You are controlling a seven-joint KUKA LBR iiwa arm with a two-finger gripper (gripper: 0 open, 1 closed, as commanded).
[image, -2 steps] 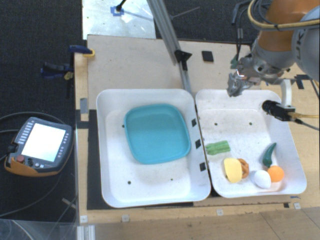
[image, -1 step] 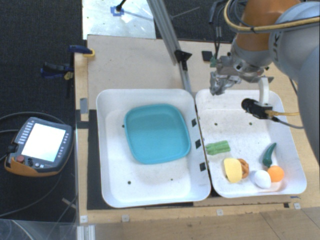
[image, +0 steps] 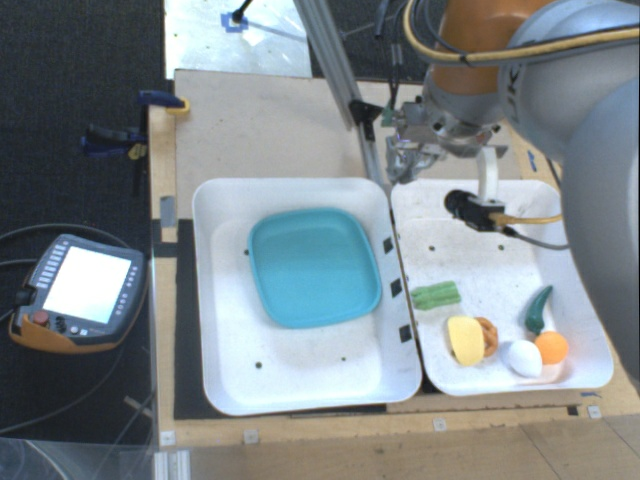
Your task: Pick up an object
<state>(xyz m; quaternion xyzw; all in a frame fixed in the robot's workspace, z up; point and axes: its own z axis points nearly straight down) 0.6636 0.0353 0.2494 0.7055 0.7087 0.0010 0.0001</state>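
Green ridged block (image: 436,295) lies flat in the right bin (image: 590,368) — untouched; hand (image: 400,168) above; its grip unreadable.

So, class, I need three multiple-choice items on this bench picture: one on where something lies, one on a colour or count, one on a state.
1. Where does the teal tray lie?
A. In the left bin
B. In the right bin
C. On the bare bench

2. What colour is the block beside the egg?
A. Red
B. Yellow
C. Black

3. How does the end effector stand?
A. Pressed on the tray
B. Among the right bin's toys
C. Above the bins' far edge, touching no toy

Key:
1 A, the tray sits within the left bin.
2 B, the block left of the egg is yellow.
3 C, the end effector hangs near the far rim where the bins meet, apart from the items in the right bin.
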